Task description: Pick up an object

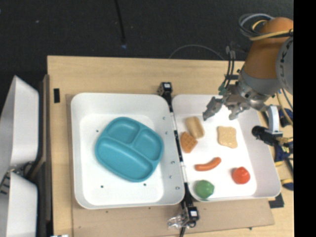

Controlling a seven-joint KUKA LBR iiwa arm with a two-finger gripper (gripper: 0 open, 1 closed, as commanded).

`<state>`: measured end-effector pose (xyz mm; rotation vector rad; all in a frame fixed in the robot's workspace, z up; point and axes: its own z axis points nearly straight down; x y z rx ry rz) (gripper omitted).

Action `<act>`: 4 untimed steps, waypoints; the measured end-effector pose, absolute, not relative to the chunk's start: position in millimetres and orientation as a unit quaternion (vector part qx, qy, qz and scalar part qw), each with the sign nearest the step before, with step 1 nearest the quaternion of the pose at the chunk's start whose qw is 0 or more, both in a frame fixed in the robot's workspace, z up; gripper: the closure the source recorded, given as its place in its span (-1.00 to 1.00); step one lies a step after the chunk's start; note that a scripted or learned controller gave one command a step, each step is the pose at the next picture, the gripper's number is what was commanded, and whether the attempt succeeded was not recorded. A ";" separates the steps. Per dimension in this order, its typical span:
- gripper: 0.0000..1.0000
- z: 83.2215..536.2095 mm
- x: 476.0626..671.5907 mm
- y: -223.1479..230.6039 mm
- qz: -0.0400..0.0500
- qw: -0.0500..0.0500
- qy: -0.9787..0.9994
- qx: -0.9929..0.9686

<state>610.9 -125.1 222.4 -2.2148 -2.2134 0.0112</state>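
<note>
Overhead, the gripper [222, 109] is seen above the far end of the right bin [260, 181], its two fingers spread apart with nothing between them. Just below it, toward the camera, the flat tan slice [227, 137] is found, and this is judged the nearest candidate to be picked. The bread roll [194, 127] lies a little to the view's left of the gripper, its long axis running roughly from far to near. The sausage [208, 164], tomato [240, 175] and green ball [204, 187] are set farther toward the near rim. A short descent toward the camera side is judged sufficient.
</note>
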 end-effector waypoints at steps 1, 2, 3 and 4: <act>-1.00 230.5 613.6 -124.9 -0.001 0.000 -0.708 -0.707; -1.00 168.0 612.3 -130.6 0.002 0.001 -0.706 -0.708; -1.00 107.6 617.0 -136.7 0.002 -0.001 -0.706 -0.708; -1.00 104.3 618.9 -138.6 0.000 -0.002 -0.705 -0.709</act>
